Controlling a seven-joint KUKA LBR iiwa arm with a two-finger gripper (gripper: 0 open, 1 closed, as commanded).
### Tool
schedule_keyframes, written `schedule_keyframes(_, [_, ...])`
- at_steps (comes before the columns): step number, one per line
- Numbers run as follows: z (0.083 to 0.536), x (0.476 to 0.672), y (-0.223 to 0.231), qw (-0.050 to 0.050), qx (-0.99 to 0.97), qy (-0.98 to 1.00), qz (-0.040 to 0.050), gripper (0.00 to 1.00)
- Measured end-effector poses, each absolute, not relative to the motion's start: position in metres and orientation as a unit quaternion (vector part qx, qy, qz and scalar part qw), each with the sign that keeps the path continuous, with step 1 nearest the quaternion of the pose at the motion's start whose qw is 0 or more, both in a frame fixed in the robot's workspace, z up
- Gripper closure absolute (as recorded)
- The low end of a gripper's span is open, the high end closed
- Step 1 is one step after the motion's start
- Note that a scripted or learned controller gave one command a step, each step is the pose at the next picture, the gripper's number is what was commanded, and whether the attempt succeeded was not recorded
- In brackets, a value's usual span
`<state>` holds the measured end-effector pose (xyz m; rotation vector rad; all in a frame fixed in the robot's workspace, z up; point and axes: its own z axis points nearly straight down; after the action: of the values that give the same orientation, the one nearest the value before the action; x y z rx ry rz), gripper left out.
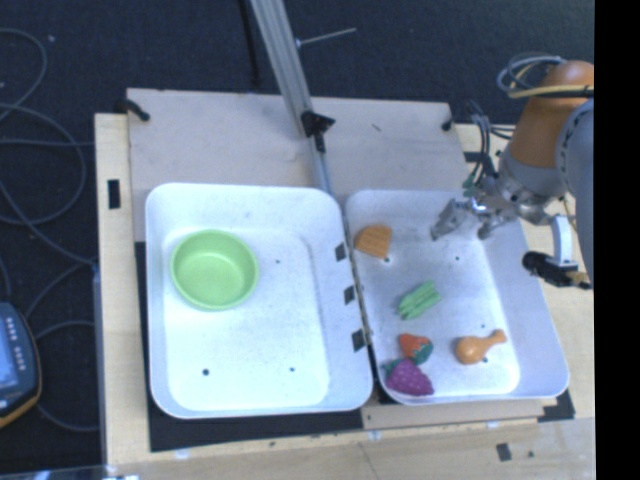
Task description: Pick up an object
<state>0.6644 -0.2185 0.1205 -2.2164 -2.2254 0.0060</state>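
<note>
The gripper (463,218) hangs over the right bin (530,353) toward its 1 o'clock corner, with the grey arm (545,138) and its orange band coming in from 3 o'clock. Two finger-like prongs seem to splay apart at its tip, but the view is too coarse to say whether it is released or clenched; nothing is seen between them. Below it, well apart, the things to pick lie on the bin floor: an orange rounded piece (373,240) at 10 o'clock near the divider, a green ribbed vegetable (418,299) at the centre, an orange drumstick-shaped toy (479,346) at 5 o'clock, and a red piece (414,345) touching a purple grape bunch (409,377) at 7 o'clock. In the left bin (250,368), a green bowl (213,268) sits upright toward 9 o'clock.
</note>
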Motion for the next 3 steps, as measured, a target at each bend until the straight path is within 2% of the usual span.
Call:
schedule_keyframes(1, [0.137,0.666,-0.221,-0.005,-0.705,-0.71,0.001,1.0])
schedule_keyframes(2, [0.201,0.673,-0.225,-0.004,-0.704,-0.71,-0.0022,1.0])
schedule_keyframes(3, [0.213,0.674,-0.225,-0.002,-0.704,-0.71,-0.0011,1.0])
